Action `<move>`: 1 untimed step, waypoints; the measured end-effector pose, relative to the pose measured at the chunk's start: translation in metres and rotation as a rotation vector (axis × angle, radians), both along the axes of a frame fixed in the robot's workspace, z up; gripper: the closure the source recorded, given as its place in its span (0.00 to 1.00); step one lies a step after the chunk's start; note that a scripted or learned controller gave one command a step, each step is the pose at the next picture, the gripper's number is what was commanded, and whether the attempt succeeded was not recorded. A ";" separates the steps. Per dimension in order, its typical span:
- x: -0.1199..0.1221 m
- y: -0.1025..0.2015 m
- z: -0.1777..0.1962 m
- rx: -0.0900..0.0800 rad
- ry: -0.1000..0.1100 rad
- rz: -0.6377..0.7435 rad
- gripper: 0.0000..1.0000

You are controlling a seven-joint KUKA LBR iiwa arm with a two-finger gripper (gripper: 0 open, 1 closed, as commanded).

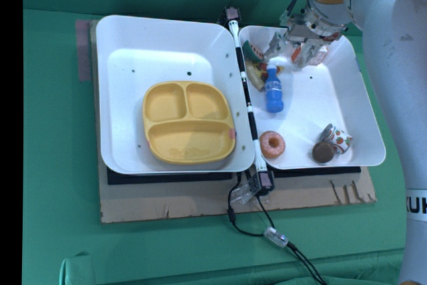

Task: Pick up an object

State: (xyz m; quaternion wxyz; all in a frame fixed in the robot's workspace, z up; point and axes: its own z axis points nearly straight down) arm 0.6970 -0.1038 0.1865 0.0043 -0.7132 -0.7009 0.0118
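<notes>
While the gripper (288, 53) hangs at the right bin's (357, 80) far edge, finger state unclear, the blue bottle (273, 89) lies just nearward, long axis far-to-near.

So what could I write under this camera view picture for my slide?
Robot pincer hovers over the right bin near a blue bottle and donut; yellow plate sits in the left bin.

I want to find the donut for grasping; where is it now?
The donut lies in the right bin, near its front-left corner, below the blue bottle and left of the small cup.
</notes>
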 end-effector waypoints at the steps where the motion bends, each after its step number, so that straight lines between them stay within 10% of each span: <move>1: 0.000 0.000 0.000 0.000 0.000 0.000 0.00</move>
